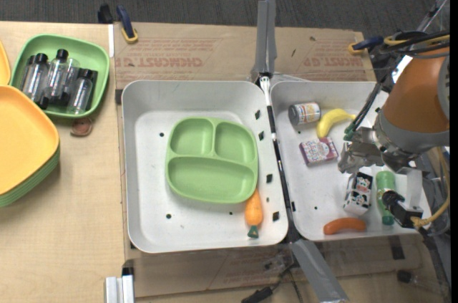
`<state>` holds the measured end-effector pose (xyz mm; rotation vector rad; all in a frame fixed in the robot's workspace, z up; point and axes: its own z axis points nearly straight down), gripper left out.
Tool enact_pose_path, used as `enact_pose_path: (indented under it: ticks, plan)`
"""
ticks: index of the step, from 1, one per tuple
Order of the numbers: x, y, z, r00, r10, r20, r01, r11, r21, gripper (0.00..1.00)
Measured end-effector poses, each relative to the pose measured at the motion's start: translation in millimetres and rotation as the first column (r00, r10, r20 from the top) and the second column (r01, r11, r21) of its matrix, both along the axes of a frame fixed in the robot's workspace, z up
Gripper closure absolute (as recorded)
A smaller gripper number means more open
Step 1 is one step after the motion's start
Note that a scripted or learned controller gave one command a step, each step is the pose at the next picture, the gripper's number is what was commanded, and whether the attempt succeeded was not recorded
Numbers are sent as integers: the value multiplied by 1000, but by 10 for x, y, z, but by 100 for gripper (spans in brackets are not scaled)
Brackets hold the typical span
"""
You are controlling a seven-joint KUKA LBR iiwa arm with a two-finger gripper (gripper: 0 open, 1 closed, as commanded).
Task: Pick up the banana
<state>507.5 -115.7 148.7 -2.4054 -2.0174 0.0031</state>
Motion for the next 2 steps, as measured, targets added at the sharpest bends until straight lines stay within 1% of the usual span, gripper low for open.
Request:
enact_pose_path:
  ticks: [1, 2]
  plan:
    - [-217, 144, -277, 969, -246, -2, 246, 969, -1, 100]
    - [60, 181, -274, 866, -499, -1, 499, 866, -3, 100]
